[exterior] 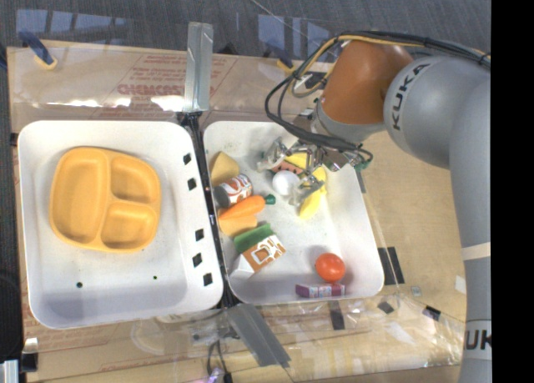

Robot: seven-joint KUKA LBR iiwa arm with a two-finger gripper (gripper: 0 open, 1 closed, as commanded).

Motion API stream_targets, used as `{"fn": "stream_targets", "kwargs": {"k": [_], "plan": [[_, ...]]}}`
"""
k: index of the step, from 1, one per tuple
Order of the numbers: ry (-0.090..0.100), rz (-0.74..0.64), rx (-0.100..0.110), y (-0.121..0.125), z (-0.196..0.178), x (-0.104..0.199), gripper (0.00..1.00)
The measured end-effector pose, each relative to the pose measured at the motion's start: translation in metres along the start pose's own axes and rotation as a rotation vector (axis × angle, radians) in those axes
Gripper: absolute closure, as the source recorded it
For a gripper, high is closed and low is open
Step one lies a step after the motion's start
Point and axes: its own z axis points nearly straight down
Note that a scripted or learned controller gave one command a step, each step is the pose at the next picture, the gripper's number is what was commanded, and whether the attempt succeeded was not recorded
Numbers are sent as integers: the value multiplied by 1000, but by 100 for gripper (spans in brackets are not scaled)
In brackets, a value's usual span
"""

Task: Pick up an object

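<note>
— Nearest us, what's in the right bin?

— Purple packet at the front wall, tomato just behind it.

— And the arm?

— Bent in from the right, wrist pointing down, gripper low over the white egg and yellow pieces (fingers too cluttered to judge).

— Left bin?

— Yellow divided tray.

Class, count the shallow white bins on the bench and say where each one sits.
2. The left bin holds an orange divided tray. The right bin holds the toy food, beneath the gripper. None looks hidden.
</note>
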Motion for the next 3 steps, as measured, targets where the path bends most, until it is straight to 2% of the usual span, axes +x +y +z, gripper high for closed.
{"fn": "stream_targets", "kwargs": {"k": [1,2,3], "plan": [[-10,-4,11,-2,-17,-4,100],[-9,3,11,16,-156,-24,100],[4,-329,-8,-25,-56,12,100]]}}
